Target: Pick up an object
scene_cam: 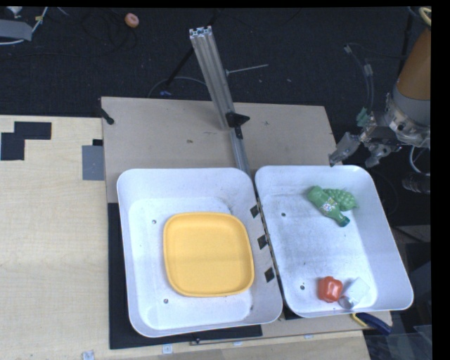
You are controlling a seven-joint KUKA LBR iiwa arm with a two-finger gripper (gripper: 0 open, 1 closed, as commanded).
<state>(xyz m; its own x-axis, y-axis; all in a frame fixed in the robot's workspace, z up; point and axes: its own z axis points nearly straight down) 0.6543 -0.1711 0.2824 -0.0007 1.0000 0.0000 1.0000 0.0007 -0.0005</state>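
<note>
Pincer [357, 149] hovers spread beyond right bin's [309, 278] far rim.

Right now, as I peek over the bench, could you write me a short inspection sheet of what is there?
Surface: two shallow white bins side by side, left bin and right bin, on a tan board.
Job's things: yellow plate flat in the left bin; green toy near the right bin's far side; red object near its front edge, touching a small pale item too blurred to name.
Clutter: slanted metal rail behind the bins; small orange ball on the dark floor.
Grippers: gripper above the right bin's far right corner, nothing seen between its fingers.
Cables: thin cables near the arm.
Surroundings: dark floor, light wooden table at left.
</note>
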